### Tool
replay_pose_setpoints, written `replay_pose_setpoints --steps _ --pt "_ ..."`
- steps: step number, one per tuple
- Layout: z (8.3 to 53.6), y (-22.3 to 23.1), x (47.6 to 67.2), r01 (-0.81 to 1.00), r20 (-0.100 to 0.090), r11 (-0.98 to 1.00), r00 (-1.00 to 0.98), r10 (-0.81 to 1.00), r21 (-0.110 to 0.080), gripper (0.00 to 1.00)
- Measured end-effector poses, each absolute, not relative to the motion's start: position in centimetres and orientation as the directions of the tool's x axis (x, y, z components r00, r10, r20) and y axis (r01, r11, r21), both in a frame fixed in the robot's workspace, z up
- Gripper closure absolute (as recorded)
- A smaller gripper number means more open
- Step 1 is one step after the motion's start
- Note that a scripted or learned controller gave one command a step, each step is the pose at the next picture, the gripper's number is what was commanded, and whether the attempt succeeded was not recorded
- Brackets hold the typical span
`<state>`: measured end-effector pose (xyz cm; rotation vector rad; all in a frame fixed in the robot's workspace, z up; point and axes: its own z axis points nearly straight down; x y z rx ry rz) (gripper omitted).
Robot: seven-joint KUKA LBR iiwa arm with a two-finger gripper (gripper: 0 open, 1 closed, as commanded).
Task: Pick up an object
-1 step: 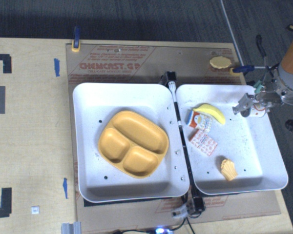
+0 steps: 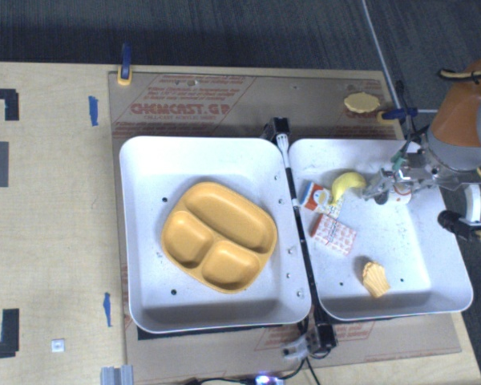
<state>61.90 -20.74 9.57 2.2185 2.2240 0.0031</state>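
The right bin (image 2: 433,295) holds a yellow banana-like piece (image 2: 347,184) near its back left. A red-and-white packet (image 2: 329,221) lies just in front of it, and a small ridged yellow piece (image 2: 375,278) sits near the front wall. My gripper (image 2: 387,187) hangs low over the back of this bin, just right of the banana-like piece and apart from it. I see nothing held in it. In the left bin (image 2: 140,215) lies a large yellow divided tray (image 2: 217,236).
A tan round item (image 2: 362,103) sits on the cardboard behind the right bin. The grey arm with its orange band (image 2: 460,119) comes in over the bin's right wall. A thin rod (image 2: 377,30) slants across the back. Cables (image 2: 305,347) lie by the front edge.
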Motion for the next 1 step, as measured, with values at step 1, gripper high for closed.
replay_pose_setpoints --steps 1 --pt "10.59 -20.72 61.95 1.0 0.0 0.004 -0.004 1.0 0.003 1.0"
